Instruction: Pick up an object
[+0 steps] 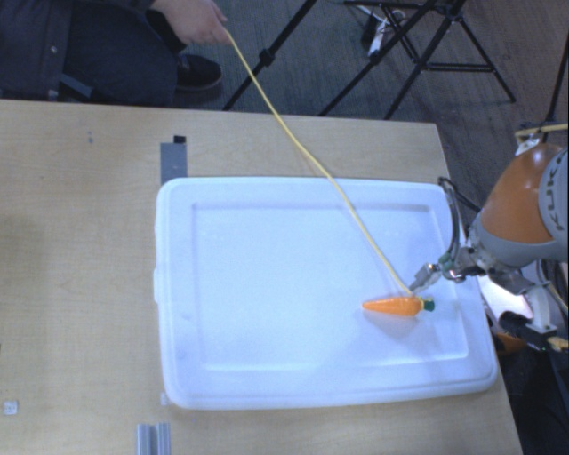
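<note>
Hovering at the right end of the white bin, the gripper sits just above a toy carrot.
The carrot lies on the bin floor near the right wall, green tip toward the arm. Whether the gripper is apart or together cannot be told. A yellow stick slants down from a hand to the carrot.

Single fixed camera above bench, looking down at slant.
</note>
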Controlling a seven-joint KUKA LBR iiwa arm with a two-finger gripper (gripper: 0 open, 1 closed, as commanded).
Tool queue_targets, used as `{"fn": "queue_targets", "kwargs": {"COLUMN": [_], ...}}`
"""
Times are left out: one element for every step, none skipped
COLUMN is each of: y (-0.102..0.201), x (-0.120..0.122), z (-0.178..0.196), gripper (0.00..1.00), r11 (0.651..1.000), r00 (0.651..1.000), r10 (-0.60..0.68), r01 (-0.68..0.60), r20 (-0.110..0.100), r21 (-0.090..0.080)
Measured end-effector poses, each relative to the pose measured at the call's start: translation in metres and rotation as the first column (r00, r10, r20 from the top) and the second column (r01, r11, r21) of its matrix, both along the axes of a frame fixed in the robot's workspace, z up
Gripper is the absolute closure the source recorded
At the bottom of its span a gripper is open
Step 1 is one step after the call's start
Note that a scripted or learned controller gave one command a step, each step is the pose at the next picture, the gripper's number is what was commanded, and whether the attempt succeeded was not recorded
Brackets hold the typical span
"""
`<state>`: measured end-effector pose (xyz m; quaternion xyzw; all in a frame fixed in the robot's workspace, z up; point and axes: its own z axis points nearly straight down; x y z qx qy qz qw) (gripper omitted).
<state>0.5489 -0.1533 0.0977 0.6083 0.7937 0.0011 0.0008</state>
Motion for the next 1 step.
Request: {"fn": "queue_targets", "kwargs": {"y": [0.0477], "x": [-0.0358], "z": [-0.0111], "gripper": [0.00], "r11": [1.000], "r00": [1.000], "r10": [-0.007], "r01": [0.007], "r20": [0.010], "r21": [0.001]}}
